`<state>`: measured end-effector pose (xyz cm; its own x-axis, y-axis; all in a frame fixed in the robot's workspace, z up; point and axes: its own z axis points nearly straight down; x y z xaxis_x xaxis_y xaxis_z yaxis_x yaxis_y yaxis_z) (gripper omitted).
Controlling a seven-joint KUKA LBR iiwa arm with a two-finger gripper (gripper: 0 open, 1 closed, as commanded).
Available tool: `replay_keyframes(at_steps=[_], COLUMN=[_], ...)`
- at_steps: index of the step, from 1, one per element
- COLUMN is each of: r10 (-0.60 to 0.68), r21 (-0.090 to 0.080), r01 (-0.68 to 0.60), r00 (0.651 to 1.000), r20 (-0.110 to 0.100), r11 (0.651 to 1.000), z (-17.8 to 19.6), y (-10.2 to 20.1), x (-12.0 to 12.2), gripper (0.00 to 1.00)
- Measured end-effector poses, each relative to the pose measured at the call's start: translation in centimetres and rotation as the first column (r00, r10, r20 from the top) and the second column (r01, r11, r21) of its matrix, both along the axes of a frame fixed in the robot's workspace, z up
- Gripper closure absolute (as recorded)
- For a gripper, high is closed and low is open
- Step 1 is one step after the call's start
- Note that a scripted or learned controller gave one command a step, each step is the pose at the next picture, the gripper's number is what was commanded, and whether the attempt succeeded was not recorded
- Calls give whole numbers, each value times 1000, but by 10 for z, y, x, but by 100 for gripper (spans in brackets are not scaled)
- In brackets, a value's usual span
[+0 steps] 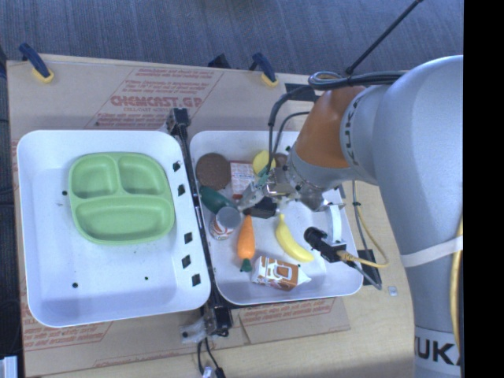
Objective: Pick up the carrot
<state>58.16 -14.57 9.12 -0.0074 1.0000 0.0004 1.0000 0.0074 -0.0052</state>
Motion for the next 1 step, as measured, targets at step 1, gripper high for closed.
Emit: replay_keyframes(at_steps=[1], r10=[0], r21=[1], r01=[0], r00=[1000], r20=[0], r11=[1000], z=[0], y=[36], x=[-46], gripper=[0])
